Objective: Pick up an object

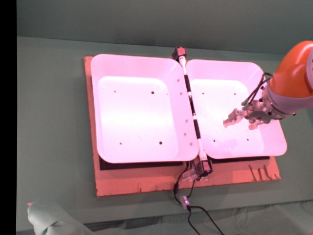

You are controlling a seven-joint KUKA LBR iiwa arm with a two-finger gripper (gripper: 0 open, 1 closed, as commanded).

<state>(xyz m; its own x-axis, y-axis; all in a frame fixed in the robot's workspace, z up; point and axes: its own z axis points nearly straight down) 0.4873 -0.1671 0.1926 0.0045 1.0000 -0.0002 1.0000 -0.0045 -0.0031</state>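
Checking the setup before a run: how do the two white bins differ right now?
The right bin has the gripper over its floor, while the left bin has no arm above it. The left bin looks somewhat wider than the right bin. Both are shallow, white and round-cornered, with small dark dots on their floors.

Tool [243, 120] over right bin [274, 148], left bin [105, 62] beside

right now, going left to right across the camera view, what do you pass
green cloth at the bottom left corner → left bin → black-and-white bar between the bins → right bin → gripper over the right bin → orange band of the arm
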